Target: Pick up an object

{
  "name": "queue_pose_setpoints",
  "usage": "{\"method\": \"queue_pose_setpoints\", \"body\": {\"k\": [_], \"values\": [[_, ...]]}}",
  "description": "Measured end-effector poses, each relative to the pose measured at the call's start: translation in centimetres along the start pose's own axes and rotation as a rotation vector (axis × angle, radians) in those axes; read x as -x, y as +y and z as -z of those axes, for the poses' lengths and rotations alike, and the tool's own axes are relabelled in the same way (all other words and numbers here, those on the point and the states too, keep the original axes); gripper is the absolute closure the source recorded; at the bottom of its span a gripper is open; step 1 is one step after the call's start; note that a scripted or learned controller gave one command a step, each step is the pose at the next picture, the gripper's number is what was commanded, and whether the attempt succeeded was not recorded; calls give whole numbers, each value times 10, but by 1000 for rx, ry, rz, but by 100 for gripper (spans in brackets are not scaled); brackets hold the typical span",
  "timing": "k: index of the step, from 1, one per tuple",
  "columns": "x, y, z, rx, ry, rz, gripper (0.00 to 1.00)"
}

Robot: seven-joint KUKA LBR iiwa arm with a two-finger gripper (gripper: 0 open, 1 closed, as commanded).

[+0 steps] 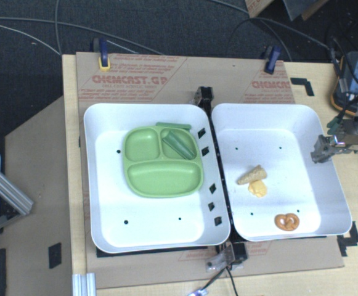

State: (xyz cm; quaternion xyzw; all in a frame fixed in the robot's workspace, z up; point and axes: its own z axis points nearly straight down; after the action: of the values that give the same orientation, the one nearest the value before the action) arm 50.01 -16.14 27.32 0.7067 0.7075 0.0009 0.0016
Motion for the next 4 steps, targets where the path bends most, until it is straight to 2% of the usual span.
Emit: {"method": "queue_pose_setpoints", "body": {"k": [1,4], "values": [[-45,18,-7,-3,2,4,100],[-177,99,-13,-1,2,5,100]]}}
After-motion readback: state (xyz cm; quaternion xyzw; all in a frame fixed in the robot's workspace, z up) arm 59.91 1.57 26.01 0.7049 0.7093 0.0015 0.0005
